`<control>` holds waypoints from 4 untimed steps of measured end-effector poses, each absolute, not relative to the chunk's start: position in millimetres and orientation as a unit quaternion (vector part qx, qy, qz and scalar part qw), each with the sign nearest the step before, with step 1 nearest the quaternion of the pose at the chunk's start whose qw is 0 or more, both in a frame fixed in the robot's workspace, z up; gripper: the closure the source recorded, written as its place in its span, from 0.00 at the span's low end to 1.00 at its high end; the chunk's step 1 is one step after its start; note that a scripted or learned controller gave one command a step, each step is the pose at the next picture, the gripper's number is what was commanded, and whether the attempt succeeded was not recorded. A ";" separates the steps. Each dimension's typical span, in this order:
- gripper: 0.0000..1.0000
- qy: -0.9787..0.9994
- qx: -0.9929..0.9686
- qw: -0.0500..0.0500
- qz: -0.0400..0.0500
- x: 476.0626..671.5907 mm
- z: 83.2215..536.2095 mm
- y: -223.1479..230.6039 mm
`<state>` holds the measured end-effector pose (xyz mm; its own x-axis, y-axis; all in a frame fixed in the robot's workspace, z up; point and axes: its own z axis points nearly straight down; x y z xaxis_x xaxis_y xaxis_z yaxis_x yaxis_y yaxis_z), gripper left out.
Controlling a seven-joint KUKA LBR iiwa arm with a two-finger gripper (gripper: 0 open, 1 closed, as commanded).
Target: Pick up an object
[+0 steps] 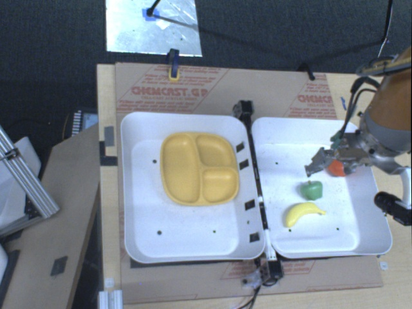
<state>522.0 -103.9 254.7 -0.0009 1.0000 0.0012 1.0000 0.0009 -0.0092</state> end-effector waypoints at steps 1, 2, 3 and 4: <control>0.00 -0.708 -0.706 -0.001 -0.001 524.0 260.0 -103.8; 0.00 -0.708 -0.707 0.001 0.001 530.6 202.6 -96.8; 0.00 -0.707 -0.707 0.001 0.000 522.0 155.1 -99.9; 0.00 -0.707 -0.707 0.002 0.001 519.8 102.1 -110.2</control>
